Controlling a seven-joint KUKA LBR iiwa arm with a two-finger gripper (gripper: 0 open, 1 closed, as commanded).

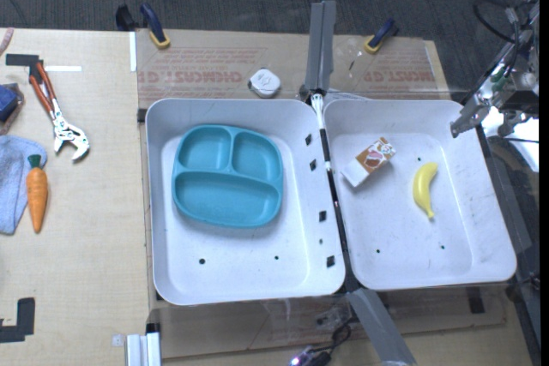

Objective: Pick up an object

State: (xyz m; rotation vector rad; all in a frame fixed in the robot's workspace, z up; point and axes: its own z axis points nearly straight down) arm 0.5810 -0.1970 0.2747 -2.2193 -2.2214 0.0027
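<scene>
A robot arm's gripper [477, 105] hangs at the far right rim of the right bin [480, 253], above the bin's upper right corner, amid cables and metal fittings. From this angle it cannot be told whether the tool is spread or pressed together, and nothing can be seen pinched in it.

2 shallow white bins sit side by side on the bench. In the right bin lie 2 things that could be picked: a yellow banana [425, 189], lying roughly lengthwise toward the middle right, and a small white-and-brown carton [371, 159], tipped at an angle to the banana's upper left. The 2 are near each other but apart, and both rest on the bin floor, well clear of the gripper.

The left bin [171, 270] holds a blue divided plate [228, 176] with 3 compartments, set in its upper half.

On the wooden bench to the left, an orange carrot [37, 195] lies partly on a grey cloth [10, 180], with a red-handled wrench [56, 117] just above it. A round white disc [265, 82] sits behind the bins, near the upright grey post [322, 47] between them. 2 clamps with yellow tips, a left clamp [154, 27] and a right clamp [379, 35], grip the board's back edge.
</scene>
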